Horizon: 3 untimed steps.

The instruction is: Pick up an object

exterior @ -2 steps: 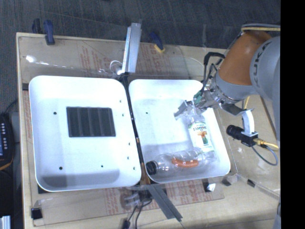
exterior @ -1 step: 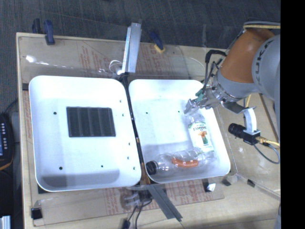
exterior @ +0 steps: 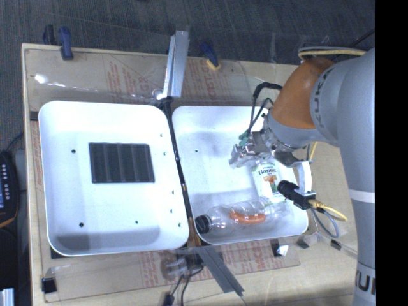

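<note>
My gripper [exterior: 245, 152] hangs low over the right bin [exterior: 204, 132], near its middle right. Just below and to its right lies a small white bottle with a green and orange label [exterior: 267, 177], close to the gripper's tip; whether they touch I cannot tell. A clear plastic bottle with a black cap [exterior: 241, 215] lies on its side along the bin's front wall, with something orange showing in it. In the left bin [exterior: 64, 126] a dark grey ribbed rectangular block [exterior: 121, 162] lies flat.
The grey arm with its orange band [exterior: 306, 107] covers the right bin's right edge. Black and yellow cables [exterior: 312, 203] trail by the front right corner. A metal bar [exterior: 176, 62] stands behind the seam between the bins.
</note>
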Available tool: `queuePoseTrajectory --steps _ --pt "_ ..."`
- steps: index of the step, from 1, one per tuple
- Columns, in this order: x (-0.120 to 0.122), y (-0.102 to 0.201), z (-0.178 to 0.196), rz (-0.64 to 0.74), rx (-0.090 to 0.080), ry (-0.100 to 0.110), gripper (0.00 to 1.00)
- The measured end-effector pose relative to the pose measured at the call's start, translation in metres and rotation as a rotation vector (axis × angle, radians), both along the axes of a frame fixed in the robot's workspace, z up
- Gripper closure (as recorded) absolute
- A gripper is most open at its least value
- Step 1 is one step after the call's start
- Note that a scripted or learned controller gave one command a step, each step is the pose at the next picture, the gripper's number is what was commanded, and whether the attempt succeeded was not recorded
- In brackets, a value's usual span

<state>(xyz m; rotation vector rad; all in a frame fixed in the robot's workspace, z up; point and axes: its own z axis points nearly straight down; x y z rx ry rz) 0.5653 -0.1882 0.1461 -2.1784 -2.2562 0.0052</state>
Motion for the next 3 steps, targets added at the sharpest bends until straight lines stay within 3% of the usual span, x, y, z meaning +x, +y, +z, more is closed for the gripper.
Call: queuePoseTrajectory --steps 1,2,3 --pt "0.000 0.000 0.000 0.000 0.000 0.000 0.00" --pt "0.004 -0.021 0.046 0.056 0.000 -0.004 0.00" --pt "0.009 -0.021 0.045 0.077 -0.002 -0.007 0.00"
